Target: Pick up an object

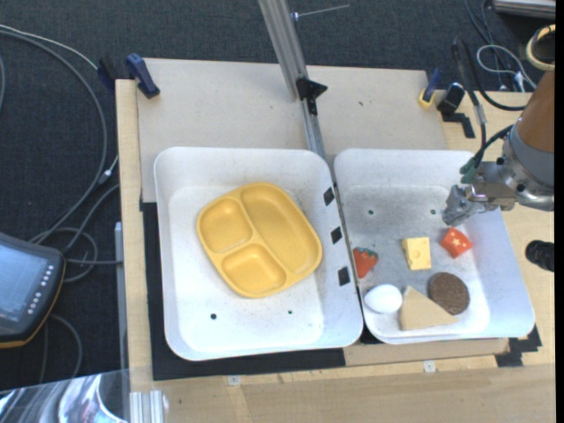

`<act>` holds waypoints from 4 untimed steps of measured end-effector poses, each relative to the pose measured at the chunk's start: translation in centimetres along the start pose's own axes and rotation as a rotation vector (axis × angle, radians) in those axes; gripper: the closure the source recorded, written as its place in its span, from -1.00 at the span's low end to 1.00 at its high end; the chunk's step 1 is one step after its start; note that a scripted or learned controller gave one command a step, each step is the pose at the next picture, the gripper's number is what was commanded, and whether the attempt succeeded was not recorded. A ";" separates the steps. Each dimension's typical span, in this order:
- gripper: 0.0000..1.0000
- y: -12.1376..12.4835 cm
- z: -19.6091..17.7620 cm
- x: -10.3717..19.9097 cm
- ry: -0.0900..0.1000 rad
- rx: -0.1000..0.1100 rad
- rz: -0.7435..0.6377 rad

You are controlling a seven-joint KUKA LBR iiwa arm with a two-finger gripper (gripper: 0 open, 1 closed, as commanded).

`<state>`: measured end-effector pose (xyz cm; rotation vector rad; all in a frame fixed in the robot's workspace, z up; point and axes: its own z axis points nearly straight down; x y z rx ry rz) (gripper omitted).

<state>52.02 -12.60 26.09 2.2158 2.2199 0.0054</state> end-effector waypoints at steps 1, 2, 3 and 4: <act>1.00 -0.5 1.4 5.5 0.005 0.009 -0.005; 1.00 -1.8 1.9 10.0 0.004 0.010 -0.003; 1.00 -2.3 1.2 15.8 0.005 0.006 -0.007; 1.00 -3.5 2.6 21.1 0.004 0.011 -0.005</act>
